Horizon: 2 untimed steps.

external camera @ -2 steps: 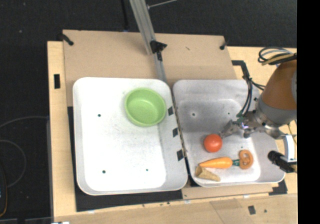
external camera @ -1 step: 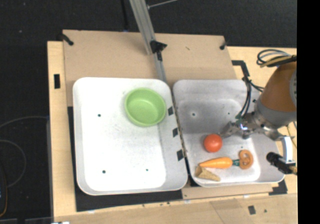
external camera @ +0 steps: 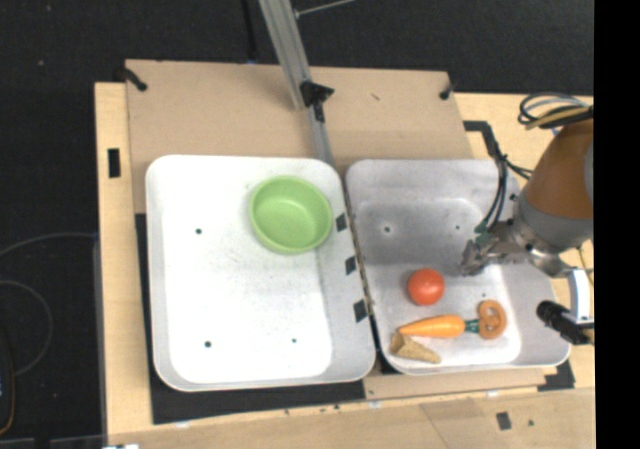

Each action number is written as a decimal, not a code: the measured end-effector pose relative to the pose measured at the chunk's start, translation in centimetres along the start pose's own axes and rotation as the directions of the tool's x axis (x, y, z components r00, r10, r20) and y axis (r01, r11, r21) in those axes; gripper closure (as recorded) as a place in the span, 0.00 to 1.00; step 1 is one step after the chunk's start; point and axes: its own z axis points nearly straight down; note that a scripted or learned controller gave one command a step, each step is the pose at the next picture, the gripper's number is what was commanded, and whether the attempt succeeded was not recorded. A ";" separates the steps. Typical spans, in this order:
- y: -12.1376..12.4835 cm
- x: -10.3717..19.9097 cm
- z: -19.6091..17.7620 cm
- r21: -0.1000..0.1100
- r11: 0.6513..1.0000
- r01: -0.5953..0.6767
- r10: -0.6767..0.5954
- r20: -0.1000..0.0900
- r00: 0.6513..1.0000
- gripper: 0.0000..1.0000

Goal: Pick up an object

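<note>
Bench (external camera: 420, 122) with two bins; end effector (external camera: 478, 255), grip unclear, hovers over tomato (external camera: 426, 286), approaching; next, descend.

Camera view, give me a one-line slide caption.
Gripper poised over the right bin near a tomato, carrot and pretzel; green bowl in the left bin.

arm (external camera: 560, 192): enters from right, angled down-left | pincer (external camera: 474, 257): lowered, nothing visibly gripped
</note>
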 end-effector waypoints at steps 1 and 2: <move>-0.2 0.7 -5.7 -0.004 1.000 0.009 -0.009 -0.001 1.000 1.00; 0.0 0.6 -9.9 -0.003 1.000 0.010 -0.010 0.000 1.000 1.00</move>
